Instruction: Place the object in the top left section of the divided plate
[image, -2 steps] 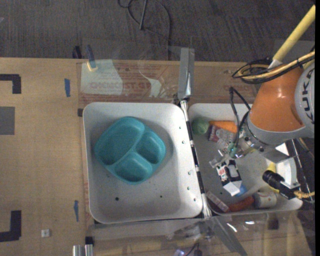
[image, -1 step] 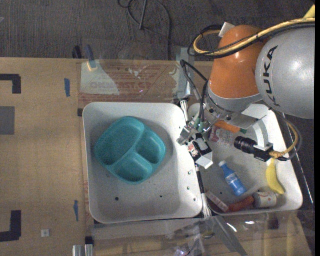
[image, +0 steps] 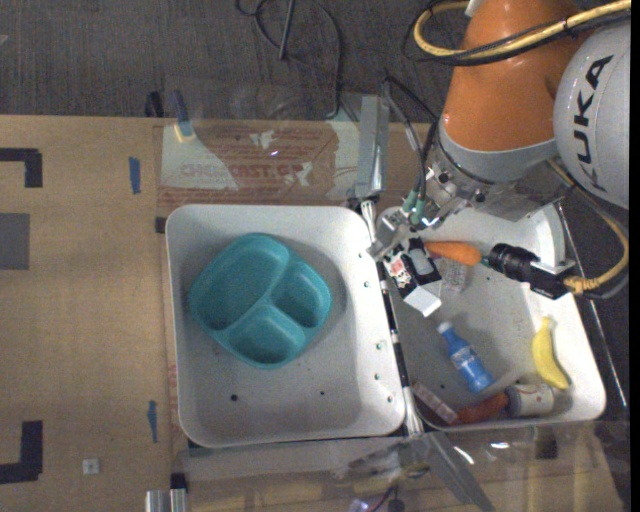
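Two shallow white plastic bins sat side by side on the bench. The left bin (image: 200, 400) held a teal divided plastic plate (image: 260, 298) with three sections, lying toward the bin's ten o'clock part and turned at a slant; all three sections looked bare. The right bin (image: 590, 385) held the loose items: a small blue plastic bottle with a white cap (image: 465, 357) near its middle, a yellow toy banana (image: 546, 355) at the bottle's three o'clock by the bin's right wall, a reddish-brown sausage-shaped piece (image: 485, 407) at the bottle's six o'clock, and a pale cylindrical cup lying on its side (image: 531, 399) just beside that piece.

The orange toy carrot (image: 455, 252), a slim tapered piece with its length running roughly from nine to three o'clock, showed in the upper part of the right bin, well apart from the plate. Its right tip met a dark cylindrical part of the arm's tooling (image: 520, 264).

The two-finger gripper (image: 412, 262) hung over the right bin's left wall, near its eleven o'clock corner, with a small white block bearing red and black marks (image: 417, 287) just below it. The carrot lay at the gripper's two o'clock, just beside it. Whether the claw was clenched or released could not be made out, nor whether the carrot touched it
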